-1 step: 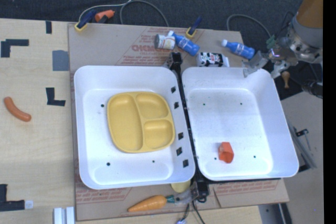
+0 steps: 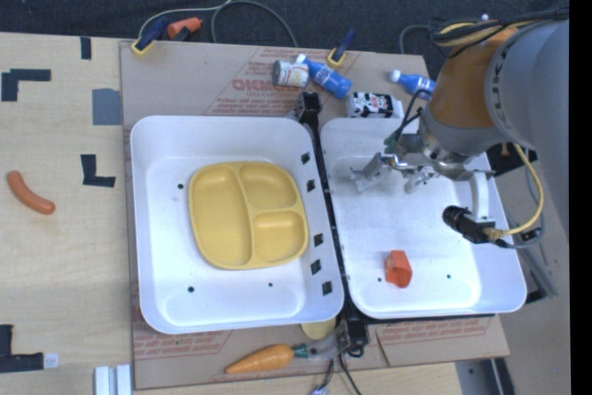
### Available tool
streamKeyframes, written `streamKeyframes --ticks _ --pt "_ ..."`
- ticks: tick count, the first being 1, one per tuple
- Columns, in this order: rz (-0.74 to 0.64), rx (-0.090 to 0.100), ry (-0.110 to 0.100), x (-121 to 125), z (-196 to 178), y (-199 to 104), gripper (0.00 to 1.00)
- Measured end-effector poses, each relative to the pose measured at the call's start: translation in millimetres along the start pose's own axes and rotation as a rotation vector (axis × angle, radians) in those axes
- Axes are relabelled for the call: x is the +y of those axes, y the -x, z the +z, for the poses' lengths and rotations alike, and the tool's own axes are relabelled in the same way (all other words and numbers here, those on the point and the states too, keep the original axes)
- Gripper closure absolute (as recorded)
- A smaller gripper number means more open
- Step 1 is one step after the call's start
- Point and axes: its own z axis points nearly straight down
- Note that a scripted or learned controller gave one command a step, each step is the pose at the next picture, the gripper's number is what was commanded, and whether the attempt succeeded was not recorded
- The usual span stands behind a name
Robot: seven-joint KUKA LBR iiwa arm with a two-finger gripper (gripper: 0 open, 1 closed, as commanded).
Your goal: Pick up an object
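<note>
Brown cardboard covers the bench [image 2: 231, 92] under two white bins, the left bin [image 2: 148, 291] holding a yellow divided plate [image 2: 248, 214], while in the right bin [image 2: 499, 287] the gripper [image 2: 390, 171] hangs spread and empty at twelve o'clock from a small orange object [image 2: 399, 269].

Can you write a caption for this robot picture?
Robot gripper hovers over the right bin above a small orange object.
</note>
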Motion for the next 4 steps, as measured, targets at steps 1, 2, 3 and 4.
streamKeyframes --ticks 1,2,3,4 --pt "0.007 -0.008 0.018 -63 59 -6 0.00" --pt "0.007 -0.010 0.021 -7 -1 46 0.00" --pt "0.008 -0.002 0.005 -95 11 6 0.00" --pt "0.007 -0.008 0.018 -107 59 2 0.00"
